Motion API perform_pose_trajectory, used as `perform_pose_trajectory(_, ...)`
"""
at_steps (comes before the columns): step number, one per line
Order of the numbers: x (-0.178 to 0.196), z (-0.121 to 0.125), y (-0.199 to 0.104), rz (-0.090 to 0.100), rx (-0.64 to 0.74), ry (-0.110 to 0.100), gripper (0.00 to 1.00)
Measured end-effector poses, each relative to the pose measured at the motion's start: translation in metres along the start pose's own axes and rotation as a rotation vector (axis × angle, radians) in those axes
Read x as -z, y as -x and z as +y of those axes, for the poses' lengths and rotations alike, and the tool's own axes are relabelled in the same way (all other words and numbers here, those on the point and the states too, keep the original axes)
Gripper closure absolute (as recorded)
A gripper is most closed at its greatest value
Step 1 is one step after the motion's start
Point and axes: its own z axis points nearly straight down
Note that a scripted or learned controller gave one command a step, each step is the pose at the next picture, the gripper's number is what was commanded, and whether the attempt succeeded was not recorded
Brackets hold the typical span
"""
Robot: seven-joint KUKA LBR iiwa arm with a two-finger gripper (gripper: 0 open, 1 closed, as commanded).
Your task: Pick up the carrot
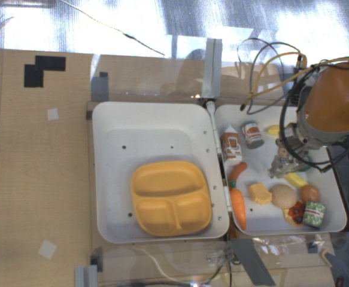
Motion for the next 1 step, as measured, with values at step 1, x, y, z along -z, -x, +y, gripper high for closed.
perform_pose_trajectory(1, 0.0902, -0.0271, -0.0591, 0.008, 0.027, -0.015, 1.0)
